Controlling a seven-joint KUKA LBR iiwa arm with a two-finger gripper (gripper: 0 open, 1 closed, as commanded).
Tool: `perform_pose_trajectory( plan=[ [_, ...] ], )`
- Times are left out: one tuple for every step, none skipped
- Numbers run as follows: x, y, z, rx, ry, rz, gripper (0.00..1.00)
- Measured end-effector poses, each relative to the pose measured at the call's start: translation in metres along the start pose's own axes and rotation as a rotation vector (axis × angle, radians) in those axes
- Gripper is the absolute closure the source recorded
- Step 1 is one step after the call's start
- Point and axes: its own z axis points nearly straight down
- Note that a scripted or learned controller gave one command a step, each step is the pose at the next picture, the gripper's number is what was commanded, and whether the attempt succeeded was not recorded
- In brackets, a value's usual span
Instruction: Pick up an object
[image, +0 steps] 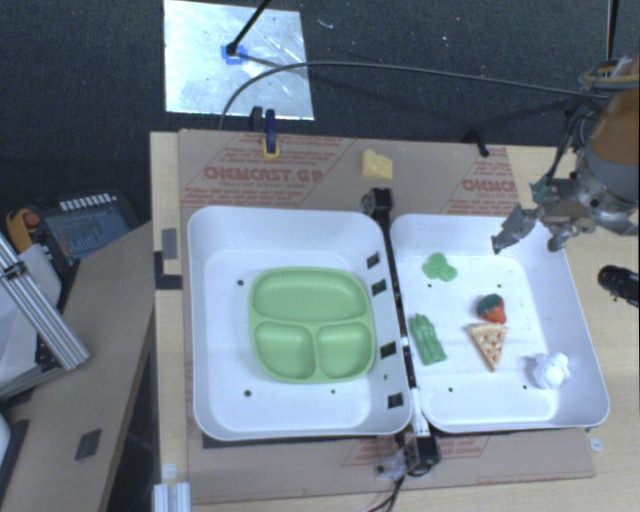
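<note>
Camera view: fingers (535, 232) spread wide, holding nothing, above and well apart from pizza slice (489, 345)

Red print on the brown board (300, 170) under the bins reads roughly "CHEMCAST GP", at its upper left, just behind the left bin (215, 240); last letters blurry. More red print at the board's upper right, by the right bin (580, 330), too blurred and slanted to read. Faint red lettering also along the board's front edge, illegible. The grey device (85, 232) at far left has a screen, nothing readable on it.
</note>
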Motion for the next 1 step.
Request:
perform_pose_trajectory(
  plan=[
    [0.0004,0.0019,-0.0063,-0.011,-0.002,-0.002,0.0]
  ],
)
